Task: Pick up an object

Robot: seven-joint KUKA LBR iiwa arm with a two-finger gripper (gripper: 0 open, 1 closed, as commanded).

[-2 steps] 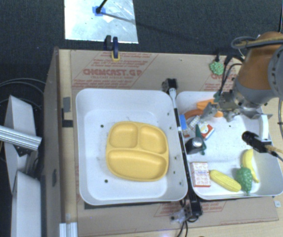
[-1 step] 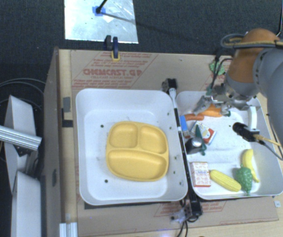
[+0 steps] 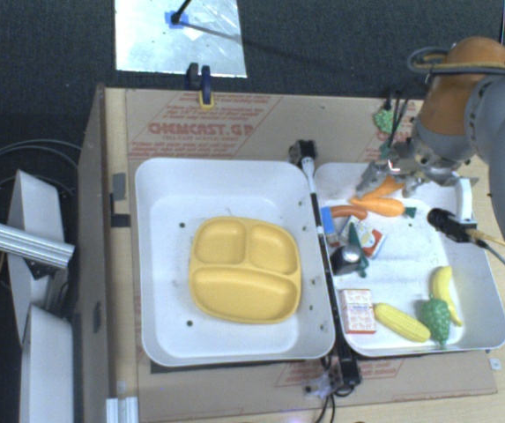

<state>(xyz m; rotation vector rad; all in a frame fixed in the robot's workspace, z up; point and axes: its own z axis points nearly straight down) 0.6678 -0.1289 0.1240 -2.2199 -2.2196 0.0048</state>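
Claw (image 3: 391,176) at right bin's (image 3: 486,324) far edge
Claw grip state unclear, over carrot (image 3: 382,206). Open floor mid-bin; corn (image 3: 401,322), banana (image 3: 444,286) crowd near edge.

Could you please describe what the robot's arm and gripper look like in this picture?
The arm is thick and rounded, with a smooth grey shell and a broad orange band above the wrist. Thin dark cables loop over the top of the orange part. The gripper at its end is small and metallic grey, with dark parts and a spot of red on it. Its finer details are too small to make out.
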